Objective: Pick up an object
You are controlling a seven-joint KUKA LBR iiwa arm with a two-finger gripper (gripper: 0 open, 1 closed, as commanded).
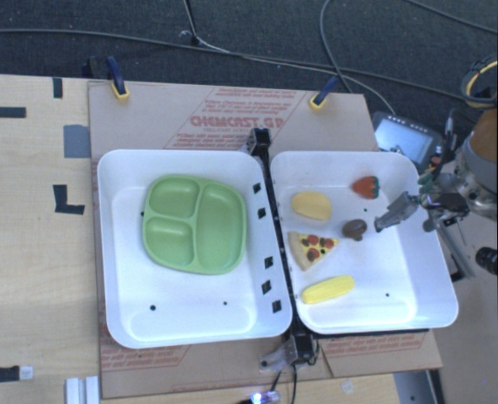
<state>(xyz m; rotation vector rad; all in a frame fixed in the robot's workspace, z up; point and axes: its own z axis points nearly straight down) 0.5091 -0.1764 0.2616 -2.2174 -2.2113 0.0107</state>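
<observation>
Gripper (394, 213) hangs beside the brown lump (355, 227), holding nothing, finger gap unreadable; risk: it nudges the lump into the pizza slice (313, 248) instead of straddling it.

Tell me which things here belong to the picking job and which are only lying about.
Belong to the job:
- two-finger gripper, above the right bin
- small brown lump, nearest the gripper
- red strawberry toy
- yellow oval toy
- pizza slice toy
- yellow corn cob toy

Lying about:
- green divided plate in the left white bin
- blue and yellow clamps
- black cables
</observation>
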